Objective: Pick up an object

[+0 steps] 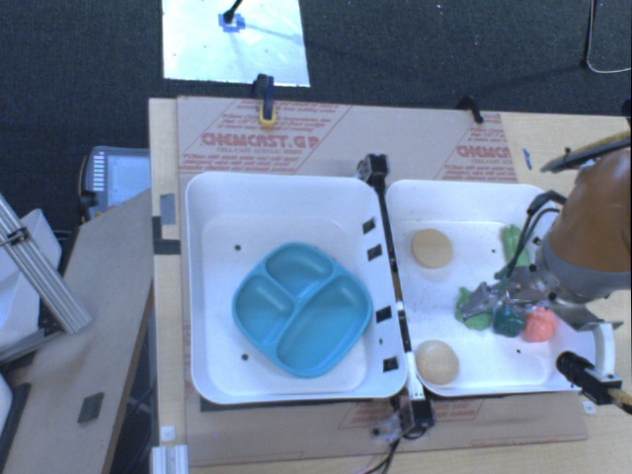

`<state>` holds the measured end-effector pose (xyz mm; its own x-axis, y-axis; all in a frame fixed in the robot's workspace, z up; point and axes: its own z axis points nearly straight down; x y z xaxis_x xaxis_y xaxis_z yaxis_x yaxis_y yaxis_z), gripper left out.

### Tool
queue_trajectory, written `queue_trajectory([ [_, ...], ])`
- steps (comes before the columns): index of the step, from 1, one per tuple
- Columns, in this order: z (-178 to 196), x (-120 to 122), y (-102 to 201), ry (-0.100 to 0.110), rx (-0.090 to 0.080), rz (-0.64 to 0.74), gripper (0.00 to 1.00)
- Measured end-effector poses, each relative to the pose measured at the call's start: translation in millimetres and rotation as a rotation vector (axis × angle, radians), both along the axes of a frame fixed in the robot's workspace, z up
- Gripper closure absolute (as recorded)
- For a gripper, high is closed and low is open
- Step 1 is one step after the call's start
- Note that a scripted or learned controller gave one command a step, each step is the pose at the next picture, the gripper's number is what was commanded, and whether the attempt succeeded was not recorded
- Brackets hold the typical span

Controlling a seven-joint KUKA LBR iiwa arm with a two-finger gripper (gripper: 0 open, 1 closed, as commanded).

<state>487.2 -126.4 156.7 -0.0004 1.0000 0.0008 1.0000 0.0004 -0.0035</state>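
My claw (491, 302) sits low in the right bin (464, 197), over the green toy (476, 307); whether it's wide or narrow, I cannot tell. I'd centre on that toy, avoiding the pink one (539, 328) nearby.

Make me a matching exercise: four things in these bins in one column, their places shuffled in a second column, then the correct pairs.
Things:
1. blue divided plastic plate
2. upper tan round disc
3. lower tan round disc
4. pink-orange ball

Places:
A. right bin, near its front edge
B. left bin, middle
C. right bin, beside the claw
D. right bin, toward the back

Pairs: 1-B, 2-D, 3-A, 4-C
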Motion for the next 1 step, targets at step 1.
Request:
queue_trajectory([
  [1, -47.0, 3.7, 8.8, -0.001, 0.001, 0.001, 0.00],
])
